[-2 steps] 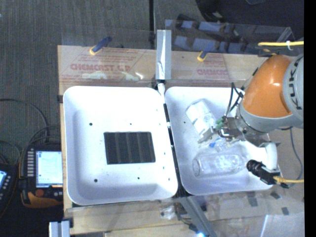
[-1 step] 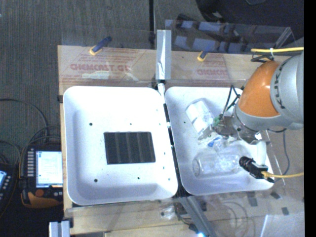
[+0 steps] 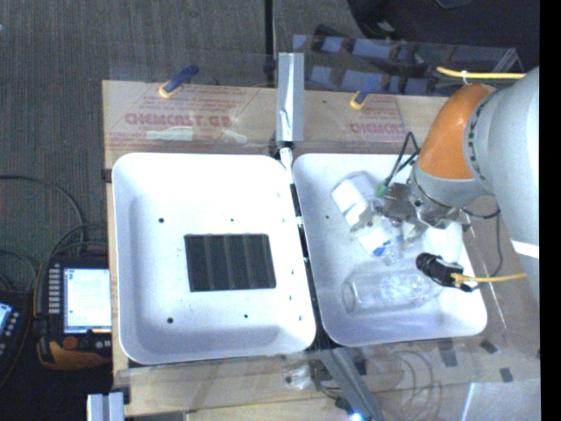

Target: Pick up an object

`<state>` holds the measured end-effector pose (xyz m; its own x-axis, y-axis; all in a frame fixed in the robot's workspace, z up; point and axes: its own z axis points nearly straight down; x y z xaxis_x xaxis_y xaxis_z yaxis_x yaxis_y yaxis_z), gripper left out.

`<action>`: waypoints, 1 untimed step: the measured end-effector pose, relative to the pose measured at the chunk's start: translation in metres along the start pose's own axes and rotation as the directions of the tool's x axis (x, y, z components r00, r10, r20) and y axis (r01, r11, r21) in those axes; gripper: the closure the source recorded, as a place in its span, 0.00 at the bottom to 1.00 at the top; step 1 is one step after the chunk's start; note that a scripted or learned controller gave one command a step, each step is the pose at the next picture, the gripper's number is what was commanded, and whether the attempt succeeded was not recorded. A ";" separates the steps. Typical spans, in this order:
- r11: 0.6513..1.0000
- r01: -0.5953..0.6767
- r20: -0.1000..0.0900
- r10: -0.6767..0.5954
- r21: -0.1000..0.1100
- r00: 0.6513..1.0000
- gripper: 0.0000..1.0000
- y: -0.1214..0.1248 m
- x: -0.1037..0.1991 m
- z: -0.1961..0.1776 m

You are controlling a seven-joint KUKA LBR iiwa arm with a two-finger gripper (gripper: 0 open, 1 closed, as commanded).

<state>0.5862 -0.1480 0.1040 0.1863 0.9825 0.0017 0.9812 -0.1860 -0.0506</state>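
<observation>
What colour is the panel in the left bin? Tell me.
Black, with ridges, in the camera view: panel.

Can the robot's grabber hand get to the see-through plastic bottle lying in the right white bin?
Probably yes. The clear plastic bottle lies uncovered near the front of the right white bin, and the gripper is low in that bin just behind it. Nothing lies on top of the bottle.

In the right bin (image 3: pixel 333 314) I see a clear plastic bottle (image 3: pixel 390 289) lying on its side near the front wall, its length running left to right. Farther back lies a white, rounded object (image 3: pixel 352 196), tilted, and beside it a small clear item with a blue spot (image 3: pixel 379 242), too blurred to identify.
</observation>
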 end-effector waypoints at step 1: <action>1.000 -0.001 0.003 0.001 0.005 1.000 1.00 -0.002 -0.003 -0.006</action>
<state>0.5842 -0.1504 0.1099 0.1869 0.9824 -0.0016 0.9809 -0.1867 -0.0555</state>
